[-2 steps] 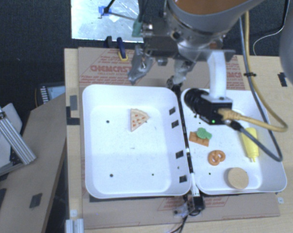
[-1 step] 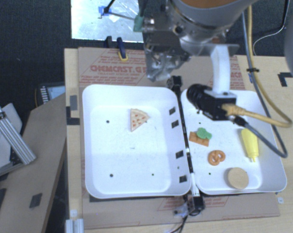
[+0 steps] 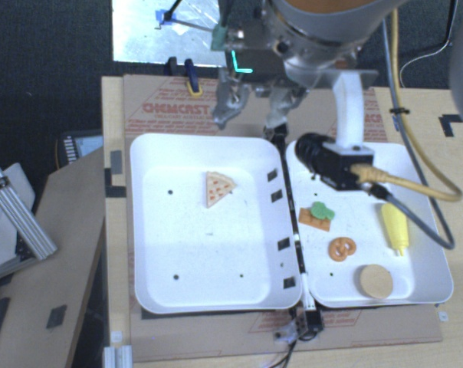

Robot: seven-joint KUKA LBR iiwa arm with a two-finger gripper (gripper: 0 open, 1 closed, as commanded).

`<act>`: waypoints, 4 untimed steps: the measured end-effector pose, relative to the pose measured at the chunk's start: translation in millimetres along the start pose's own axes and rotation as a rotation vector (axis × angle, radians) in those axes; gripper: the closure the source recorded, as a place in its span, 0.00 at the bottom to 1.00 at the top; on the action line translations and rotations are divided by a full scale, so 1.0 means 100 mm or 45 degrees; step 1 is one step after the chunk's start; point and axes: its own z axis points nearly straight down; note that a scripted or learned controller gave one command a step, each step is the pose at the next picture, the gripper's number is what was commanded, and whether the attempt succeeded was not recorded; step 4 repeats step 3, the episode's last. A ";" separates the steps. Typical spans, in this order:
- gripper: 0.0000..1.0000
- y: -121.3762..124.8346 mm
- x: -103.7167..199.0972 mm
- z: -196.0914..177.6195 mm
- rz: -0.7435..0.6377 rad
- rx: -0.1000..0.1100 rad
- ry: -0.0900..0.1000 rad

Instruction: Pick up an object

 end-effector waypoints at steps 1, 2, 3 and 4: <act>0.00 0.00 0.00 0.00 0.000 0.000 0.000; 0.00 0.00 0.00 0.00 0.000 0.000 0.000; 0.00 0.00 0.00 0.00 0.000 0.000 0.000; 0.00 0.00 0.00 0.00 0.000 0.000 0.000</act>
